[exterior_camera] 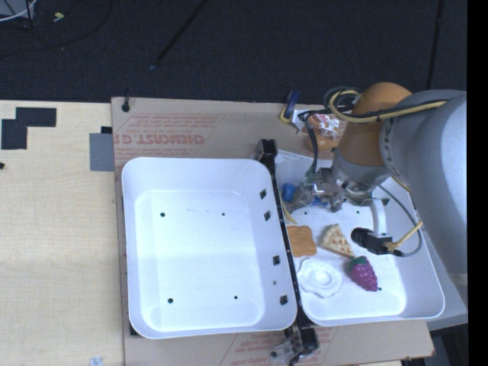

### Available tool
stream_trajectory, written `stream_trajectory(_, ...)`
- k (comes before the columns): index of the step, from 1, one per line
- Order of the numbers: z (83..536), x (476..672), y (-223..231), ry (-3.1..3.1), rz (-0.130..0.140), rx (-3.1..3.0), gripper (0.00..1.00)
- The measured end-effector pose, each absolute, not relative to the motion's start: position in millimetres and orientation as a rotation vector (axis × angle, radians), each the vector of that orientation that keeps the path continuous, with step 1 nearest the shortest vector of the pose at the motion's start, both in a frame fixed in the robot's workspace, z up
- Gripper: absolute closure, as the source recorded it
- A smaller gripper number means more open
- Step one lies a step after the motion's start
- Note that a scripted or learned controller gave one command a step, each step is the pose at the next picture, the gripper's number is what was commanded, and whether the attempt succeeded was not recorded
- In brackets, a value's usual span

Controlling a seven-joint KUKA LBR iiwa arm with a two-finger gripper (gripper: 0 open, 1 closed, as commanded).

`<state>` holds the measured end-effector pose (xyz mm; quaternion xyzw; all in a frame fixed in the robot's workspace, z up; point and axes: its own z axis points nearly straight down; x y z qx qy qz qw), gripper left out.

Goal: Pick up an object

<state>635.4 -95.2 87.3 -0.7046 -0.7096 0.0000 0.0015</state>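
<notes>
The right bin (415, 300) holds several toy foods: a square of toast (300, 241), a pale wedge-shaped slice (336, 240), a fried egg (320, 278) and a purple bunch of grapes (364, 273). A small blue object (287, 193) lies near that bin's left wall. My gripper (323, 194) hangs low over the back part of the right bin, just right of the blue object and above the toast and wedge. The wrist's bulk hides what lies directly under it.
The left bin (145, 204) sits beside the right one, with a black divider (278, 227) between them. A black part on a cable (371, 241) hangs right of the wedge. The grey arm (427, 166) covers the right bin's back right corner.
</notes>
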Motion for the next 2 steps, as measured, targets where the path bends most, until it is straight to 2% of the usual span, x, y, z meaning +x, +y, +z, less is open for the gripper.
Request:
stream_trajectory(1,86,640.4,-88,-2.216,0.025,-2.222,0.00)
stream_trajectory(2,88,612.4,-83,-2.217,0.007,-2.225,0.00)
